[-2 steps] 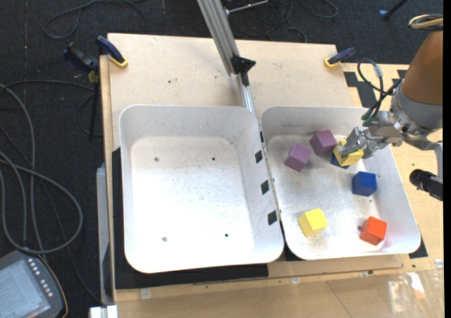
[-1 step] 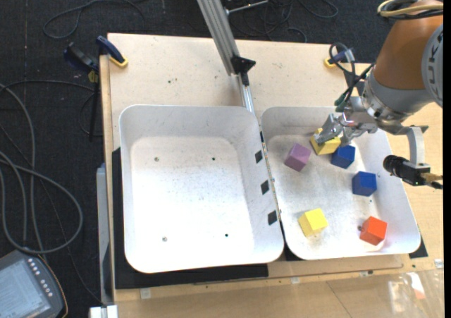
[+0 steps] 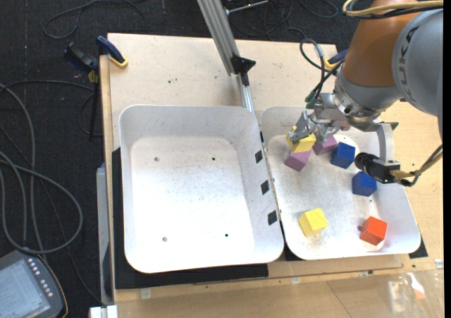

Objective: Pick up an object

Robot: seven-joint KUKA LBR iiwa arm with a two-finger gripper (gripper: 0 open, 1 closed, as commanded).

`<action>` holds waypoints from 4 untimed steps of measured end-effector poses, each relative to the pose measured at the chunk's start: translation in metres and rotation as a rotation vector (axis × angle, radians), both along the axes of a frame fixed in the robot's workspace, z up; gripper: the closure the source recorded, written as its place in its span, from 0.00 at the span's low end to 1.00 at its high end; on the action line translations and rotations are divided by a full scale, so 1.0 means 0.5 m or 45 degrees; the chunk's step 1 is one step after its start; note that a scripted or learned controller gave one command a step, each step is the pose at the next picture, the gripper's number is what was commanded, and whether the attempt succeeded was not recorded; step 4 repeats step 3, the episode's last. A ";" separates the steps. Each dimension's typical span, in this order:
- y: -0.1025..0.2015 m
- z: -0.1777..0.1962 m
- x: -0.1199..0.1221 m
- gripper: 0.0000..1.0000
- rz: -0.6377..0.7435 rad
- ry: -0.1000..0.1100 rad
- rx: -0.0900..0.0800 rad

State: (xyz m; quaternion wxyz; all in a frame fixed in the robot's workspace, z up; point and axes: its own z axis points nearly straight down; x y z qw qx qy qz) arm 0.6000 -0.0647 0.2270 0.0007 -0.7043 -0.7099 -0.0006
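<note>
My gripper (image 3: 307, 130) hangs low over the far left part of the right bin (image 3: 394, 200). Right under its tip is a small yellow block (image 3: 304, 144), touching or nearly touching it. A purple block (image 3: 297, 161) lies just in front of the yellow one, and a second purple block (image 3: 325, 145) sits to its right. Further right are two blue blocks (image 3: 343, 155) (image 3: 363, 184). Another yellow block (image 3: 313, 221) and an orange block (image 3: 373, 230) rest near the bin's front edge.
The left bin (image 3: 141, 133) stands beside the right one, sharing a raised rim with black tabs (image 3: 264, 186). A slanted metal pole (image 3: 215, 17) ends at a clamp near the bins' far edge. Cables trail off the wrist at the right.
</note>
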 end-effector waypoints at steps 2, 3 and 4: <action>0.196 0.011 0.056 1.00 -0.001 -0.003 0.000; 0.284 -0.002 0.088 1.00 -0.002 -0.002 -0.002; 0.284 -0.002 0.088 1.00 -0.002 -0.002 -0.002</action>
